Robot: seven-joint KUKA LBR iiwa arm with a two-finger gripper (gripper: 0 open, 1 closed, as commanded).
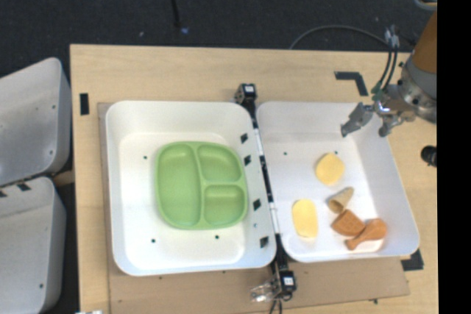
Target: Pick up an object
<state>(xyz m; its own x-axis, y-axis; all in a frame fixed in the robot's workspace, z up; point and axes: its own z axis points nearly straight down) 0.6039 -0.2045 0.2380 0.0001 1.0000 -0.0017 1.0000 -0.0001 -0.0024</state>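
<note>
hovering over the far right corner of the right bin [368,250], the gripper [373,120] hangs with its fingers spread wide and nothing between them; the objects to pick lie well apart from it, toward the near side of that bin: a round yellow piece [330,168] nearest the gripper, a pale yellow oval piece [305,218] close to the divider between the bins, a small tan cone [341,198], and two orange-brown pieces [358,227] touching each other in the near right corner.

the likeliest failure, as i judge it, is a descent that lands between things rather than on one; the yellow pieces look low and smooth, so the fingers could close over the top and slide off; the cone sits just beside the orange-brown pieces, so a reach there may nudge one into the other, or catch two together and drop both; those by the bin wall leave little room for a finger on the outer side, and a finger could strike the rim.

the left bin [118,158] holds a green divided plate [200,184], far from the gripper; the surface [184,73] is bare wood around both bins.
</note>
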